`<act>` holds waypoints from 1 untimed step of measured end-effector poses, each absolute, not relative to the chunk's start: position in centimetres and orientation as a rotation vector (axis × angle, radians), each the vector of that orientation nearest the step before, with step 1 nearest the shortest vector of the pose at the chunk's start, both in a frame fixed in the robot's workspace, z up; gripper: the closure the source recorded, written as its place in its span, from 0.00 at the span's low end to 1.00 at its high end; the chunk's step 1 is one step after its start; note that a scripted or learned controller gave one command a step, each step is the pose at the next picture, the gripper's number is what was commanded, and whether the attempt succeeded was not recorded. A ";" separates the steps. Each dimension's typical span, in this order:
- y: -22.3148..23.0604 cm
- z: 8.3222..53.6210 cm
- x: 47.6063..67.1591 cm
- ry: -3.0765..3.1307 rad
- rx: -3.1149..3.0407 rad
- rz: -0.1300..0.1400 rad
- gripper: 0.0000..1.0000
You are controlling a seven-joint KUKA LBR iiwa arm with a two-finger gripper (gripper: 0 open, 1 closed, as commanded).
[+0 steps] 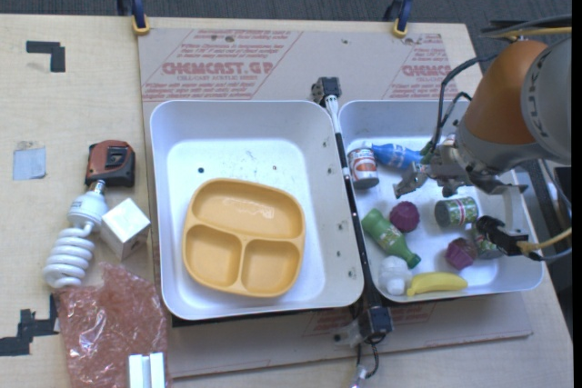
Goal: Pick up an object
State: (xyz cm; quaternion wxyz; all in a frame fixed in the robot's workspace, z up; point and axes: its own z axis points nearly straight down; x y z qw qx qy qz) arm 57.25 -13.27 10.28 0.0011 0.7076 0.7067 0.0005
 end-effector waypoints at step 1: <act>-11.5 9.3 51.8 2.220 2.223 0.001 0.00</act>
